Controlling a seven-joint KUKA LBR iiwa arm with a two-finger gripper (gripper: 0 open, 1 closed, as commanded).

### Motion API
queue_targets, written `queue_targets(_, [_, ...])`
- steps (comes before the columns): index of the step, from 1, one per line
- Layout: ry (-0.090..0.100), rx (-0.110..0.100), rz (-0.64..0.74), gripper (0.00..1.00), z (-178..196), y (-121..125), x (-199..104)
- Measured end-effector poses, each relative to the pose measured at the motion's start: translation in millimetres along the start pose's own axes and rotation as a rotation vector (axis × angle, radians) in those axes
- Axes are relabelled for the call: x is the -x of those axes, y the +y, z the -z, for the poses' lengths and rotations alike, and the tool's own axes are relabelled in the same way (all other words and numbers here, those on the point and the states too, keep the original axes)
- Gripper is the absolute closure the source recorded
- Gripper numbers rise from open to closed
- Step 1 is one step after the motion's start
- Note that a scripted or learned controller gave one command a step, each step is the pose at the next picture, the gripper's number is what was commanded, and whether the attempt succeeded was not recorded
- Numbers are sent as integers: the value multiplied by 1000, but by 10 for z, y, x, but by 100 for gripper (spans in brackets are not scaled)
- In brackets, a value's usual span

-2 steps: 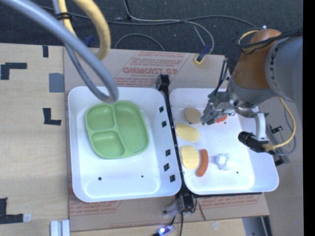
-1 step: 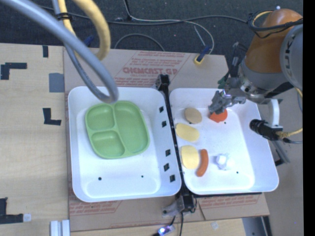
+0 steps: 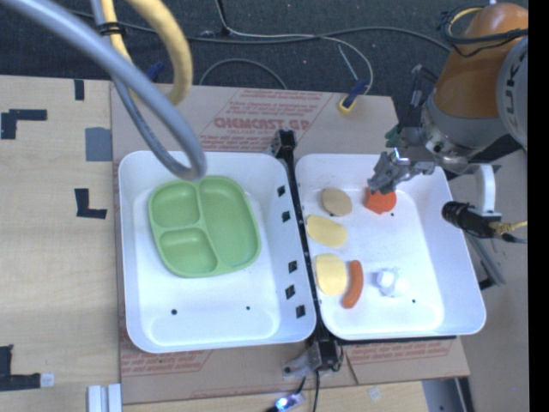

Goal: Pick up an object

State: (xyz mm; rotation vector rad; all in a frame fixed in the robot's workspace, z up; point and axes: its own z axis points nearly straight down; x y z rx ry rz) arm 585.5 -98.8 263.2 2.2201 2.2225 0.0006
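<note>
small orange-red object (image 3: 382, 201), under gripper (image 3: 383, 181)

Red print runs across the brown cardboard sheet (image 3: 257, 118) that lies under the two bins — the largest line looks like "CHEMCAST GP", though the letters are blurred and the smaller lines above and below it cannot be made out. On the arm's grey housing (image 3: 533, 75) at the right edge, part of a dark letter shows — too cut off to read.
</note>
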Motion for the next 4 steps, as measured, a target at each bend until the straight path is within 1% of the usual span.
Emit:
queue_targets(1, [0,-2,3,100,-159,66,-507])
queue_targets(2, [0,-3,4,100,-296,50,-984])
queue_targets(3, [0,-2,4,100,-343,128,-1437])
queue_targets(4, [0,-4,4,100,-471,118,-1975])
